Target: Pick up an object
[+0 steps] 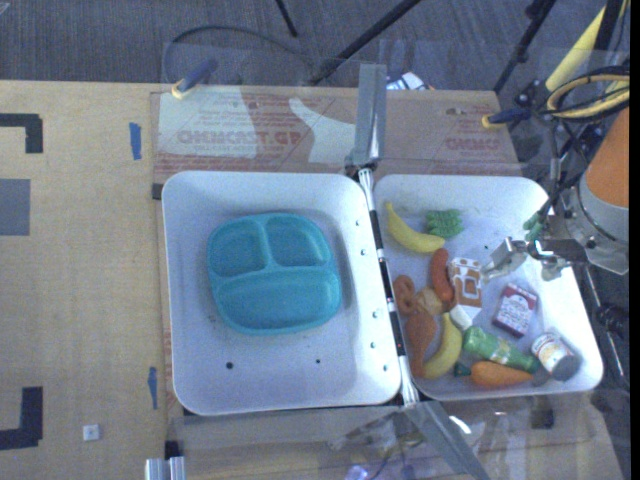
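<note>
My gripper [527, 255] hangs over the right side of the right bin [520, 193], its two metal fingers [502, 257] spread apart with nothing between them; it is open. Just left of it lies a small white and orange carton [466, 277]. Below it sits a red box [515, 311]. Further left are a yellow banana [410, 234], a green leafy toy [443, 221] and a red sausage [440, 271]. Along the bin's front lie a second banana [446, 349], a green bottle [490, 346], a carrot [500, 374] and a small can [555, 354].
The left bin [190, 348] holds a teal divided plate [273, 273]. An orange-brown toy [415, 308] lies against the divider between the bins. Yellow and black cables [590, 88] hang at the upper right, above the arm's orange band [610, 173].
</note>
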`<state>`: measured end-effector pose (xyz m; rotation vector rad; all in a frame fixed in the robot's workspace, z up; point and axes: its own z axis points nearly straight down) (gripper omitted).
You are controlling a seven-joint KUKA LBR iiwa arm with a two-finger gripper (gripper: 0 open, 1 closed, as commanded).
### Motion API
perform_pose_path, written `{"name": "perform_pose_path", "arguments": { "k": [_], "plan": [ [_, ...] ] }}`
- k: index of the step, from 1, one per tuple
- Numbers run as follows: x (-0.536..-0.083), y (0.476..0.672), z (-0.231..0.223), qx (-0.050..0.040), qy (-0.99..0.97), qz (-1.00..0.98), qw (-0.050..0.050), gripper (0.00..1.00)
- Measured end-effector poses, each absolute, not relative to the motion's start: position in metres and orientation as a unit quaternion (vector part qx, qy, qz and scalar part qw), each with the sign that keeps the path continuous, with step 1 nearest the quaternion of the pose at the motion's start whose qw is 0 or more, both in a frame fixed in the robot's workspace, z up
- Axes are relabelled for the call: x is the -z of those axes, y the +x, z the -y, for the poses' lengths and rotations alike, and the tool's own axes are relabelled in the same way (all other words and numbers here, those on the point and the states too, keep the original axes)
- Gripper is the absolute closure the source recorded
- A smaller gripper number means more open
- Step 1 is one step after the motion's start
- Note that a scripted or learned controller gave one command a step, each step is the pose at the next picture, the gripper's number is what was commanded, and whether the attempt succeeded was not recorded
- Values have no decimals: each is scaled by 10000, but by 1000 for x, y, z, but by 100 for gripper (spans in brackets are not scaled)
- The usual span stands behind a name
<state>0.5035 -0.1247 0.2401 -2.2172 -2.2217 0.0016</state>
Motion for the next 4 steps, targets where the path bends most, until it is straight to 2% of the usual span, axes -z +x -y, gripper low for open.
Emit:
{"name": "perform_pose_path", "arguments": {
  "k": [1, 2, 3, 4],
  "plan": [
    [-109, 529, 119, -3, -7491, 6625, 8, 0],
    [-118, 530, 120, 1, -7507, 6606, 3, 100],
    [-246, 523, 60, -3, -7594, 6506, 2, 100],
    [-230, 569, 15, -2, -7521, 6591, -2, 100]
  ]
}}
